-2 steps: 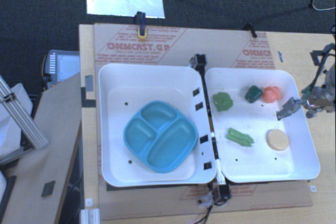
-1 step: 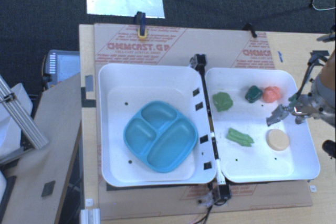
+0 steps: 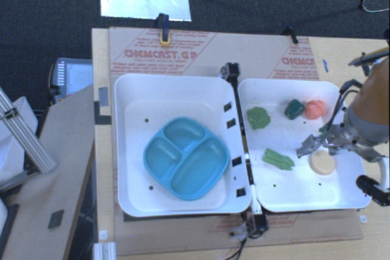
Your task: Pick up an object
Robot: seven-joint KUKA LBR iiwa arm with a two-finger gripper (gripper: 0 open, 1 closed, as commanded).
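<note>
The pale disc (image 3: 322, 163), cream-coloured and round, looked like the likeliest pick; it lay flat in the right bin (image 3: 292, 201), toward that bin's right side, just under and slightly right of the tool (image 3: 312, 146).

Going left to right across the bench (image 3: 201, 45): the left bin (image 3: 131, 131) held a blue divided plate (image 3: 186, 157), set at an angle, approx. mid-bin. Past the divider, in the right bin, a green leafy lump (image 3: 258, 117) sat near the top-left corner. Below it lay a green ridged piece (image 3: 278, 159), its long axis running upper-left to lower-right, w/ the lower end pointing roughly toward the disc. Further right, along the back wall, a dark green piece (image 3: 294, 109) touched or nearly touched an orange-pink one (image 3: 315, 109).

The tool hung low over the right bin, reaching in from the right, its tip aimed left and a bit down. Couldn't tell whether it was open or closed, and nothing was visibly held.

The relation that mattered: the disc sat directly beside the tool, nearer than any other item. Being round it had no long axis, so approach angle shouldn't matter much. The ridged piece was next nearest, just left of the tip.
</note>
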